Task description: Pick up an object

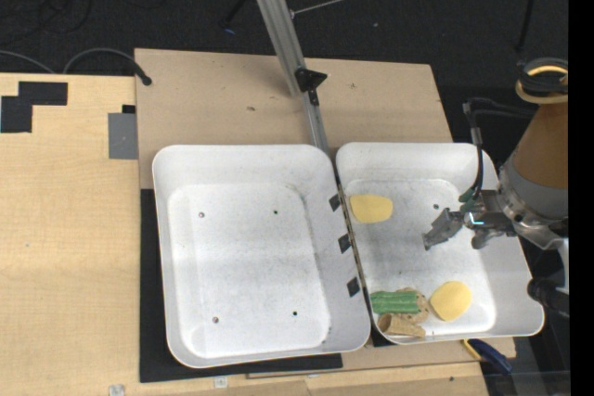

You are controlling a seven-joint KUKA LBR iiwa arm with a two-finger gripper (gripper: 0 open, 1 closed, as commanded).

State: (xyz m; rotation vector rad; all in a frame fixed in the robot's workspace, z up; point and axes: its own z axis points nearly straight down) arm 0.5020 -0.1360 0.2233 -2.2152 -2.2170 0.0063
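Observation:
The right bin (408,158) holds several small objects. A yellow oval piece (371,208) lies near its left wall. At the front are a yellow round piece (451,300), a green item (396,301) and a tan item (404,324) close together. My gripper (455,240) hovers over the bin's right half, between the two yellow pieces, above bare floor. Its fingers stand apart and open, with nothing between them.
The left bin (243,255) sits beside the right one, joined at a divider with dark clips (343,241). A metal rail (278,23) slants up from the bins' back edge. The arm's grey body (543,162) stands at the right bin's right rim.

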